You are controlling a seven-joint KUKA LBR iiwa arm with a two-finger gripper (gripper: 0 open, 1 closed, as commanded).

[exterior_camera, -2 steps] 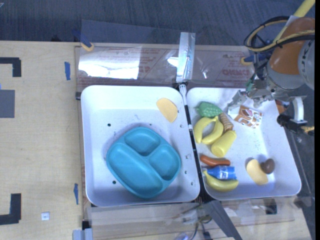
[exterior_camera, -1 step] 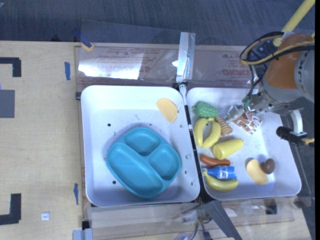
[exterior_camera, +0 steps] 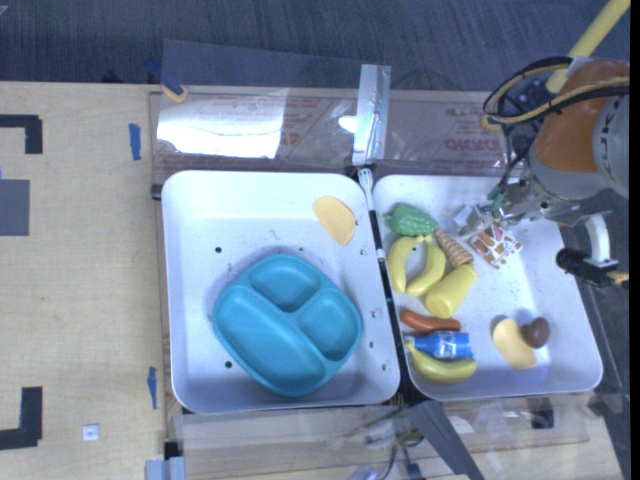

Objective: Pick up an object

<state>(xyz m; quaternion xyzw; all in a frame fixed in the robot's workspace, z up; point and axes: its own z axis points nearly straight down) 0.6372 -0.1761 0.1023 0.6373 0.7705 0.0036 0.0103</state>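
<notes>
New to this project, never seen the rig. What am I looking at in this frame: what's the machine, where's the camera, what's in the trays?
One fixed camera looks down at a slant on a bench with two shallow white bins. The machine is a grey robot arm with an orange band, reaching in from the right; its pincer hangs over the right bin's far end. I cannot tell whether it is open or holding anything.

The left bin holds a blue divided plate and a small yellow piece.

The right bin holds toy food in a pile: something green, bananas, a red sausage, a blue can and a yellow piece with a brown end.

Its job is to pick up one object.
</notes>
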